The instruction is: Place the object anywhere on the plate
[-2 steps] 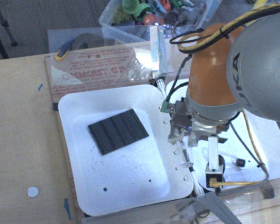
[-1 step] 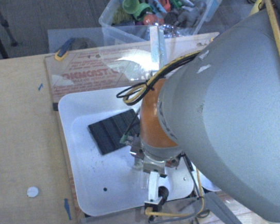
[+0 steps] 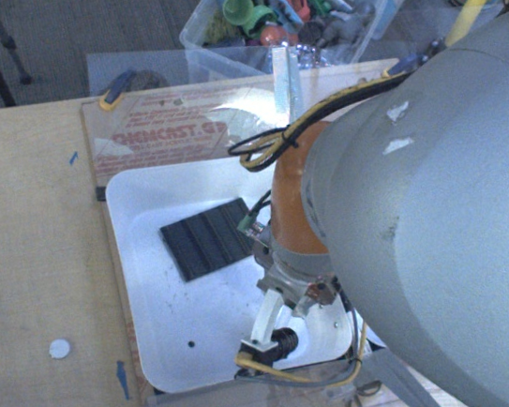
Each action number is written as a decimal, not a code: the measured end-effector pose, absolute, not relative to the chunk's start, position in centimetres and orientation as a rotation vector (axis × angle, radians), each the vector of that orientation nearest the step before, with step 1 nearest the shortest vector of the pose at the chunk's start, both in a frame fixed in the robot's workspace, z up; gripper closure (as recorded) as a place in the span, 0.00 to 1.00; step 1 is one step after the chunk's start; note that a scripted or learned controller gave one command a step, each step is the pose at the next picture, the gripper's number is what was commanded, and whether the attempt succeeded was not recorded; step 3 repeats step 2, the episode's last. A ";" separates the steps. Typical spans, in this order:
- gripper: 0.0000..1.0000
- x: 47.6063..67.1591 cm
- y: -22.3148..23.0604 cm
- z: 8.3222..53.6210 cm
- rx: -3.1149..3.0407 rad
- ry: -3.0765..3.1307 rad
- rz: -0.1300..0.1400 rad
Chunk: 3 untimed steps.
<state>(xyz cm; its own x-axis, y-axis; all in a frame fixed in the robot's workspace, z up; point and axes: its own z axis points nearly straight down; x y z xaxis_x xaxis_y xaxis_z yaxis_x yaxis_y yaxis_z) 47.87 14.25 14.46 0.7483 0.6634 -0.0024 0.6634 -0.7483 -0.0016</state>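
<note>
**A:** Where is the end effector, and does it hold something?

**B:** It hangs low over the right half of the white bin. Whether it is released or clenched I cannot tell, because the arm covers it.

**A:** And the object?

**B:** The black ribbed slab lies flat in the bin, toward its far edge, near the end effector. I judge it is not picked up yet, so grasping and placing are both left. I cannot make out a plate with certainty.

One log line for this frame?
arm: over white bin | end effector: near bin's lower edge | black ribbed pad: flat on bin floor, ungrasped
</note>
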 end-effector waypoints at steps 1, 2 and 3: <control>1.00 47.9 20.1 10.3 -3.090 -0.568 0.002; 1.00 51.8 15.8 8.9 -3.055 -0.723 -0.009; 1.00 51.8 15.8 8.9 -3.055 -0.723 -0.009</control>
